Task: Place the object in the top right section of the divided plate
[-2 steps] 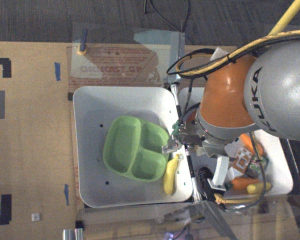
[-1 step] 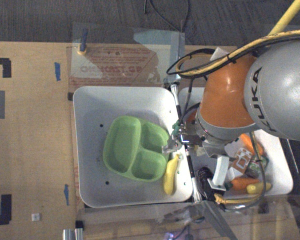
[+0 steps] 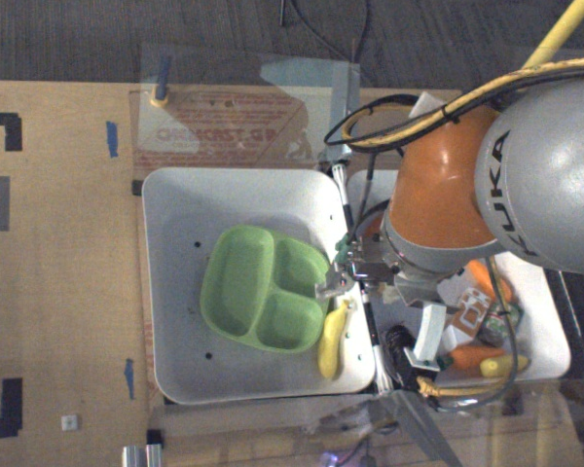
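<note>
The banana (image 3: 332,340) lies right of centre, beside the green plate (image 3: 263,288). The gripper (image 3: 343,278) hangs above it; its opening is unclear. It could snag the plate's rim.

Grey arm (image 3: 545,173), orange band (image 3: 443,188)

Green plate, yellow banana, white bins

The divided plate (image 3: 248,290) is light green; the banana (image 3: 332,341) beside it is yellow. Both bins (image 3: 175,222) are white, the table (image 3: 58,290) tan, the arm (image 3: 487,183) grey and orange.
</note>
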